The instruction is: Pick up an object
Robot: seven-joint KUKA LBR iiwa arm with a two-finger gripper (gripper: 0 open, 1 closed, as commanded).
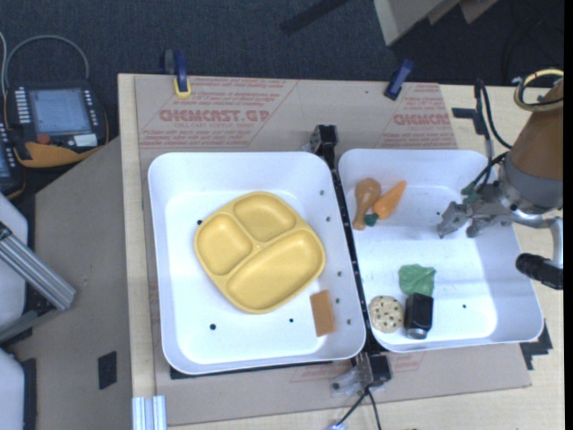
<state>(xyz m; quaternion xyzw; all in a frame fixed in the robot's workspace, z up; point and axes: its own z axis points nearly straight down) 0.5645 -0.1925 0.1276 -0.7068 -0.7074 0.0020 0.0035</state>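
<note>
Orange carrot (389, 201) far-left in right bin (466, 170) | end effector (458, 221) over bin, open, nothing held

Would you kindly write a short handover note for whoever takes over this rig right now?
Gripper: open, holding nothing, in the upper right part of the right bin.
Right bin: a carrot and a tan food piece lie together near its upper left; a green leafy piece, a black block and a speckled cookie cluster at its lower left.
Left bin: a yellow divided plate in the middle, a small brown block at its lower right.
Done: nothing picked yet.
Left: choose an object, close on it, lift.
</note>
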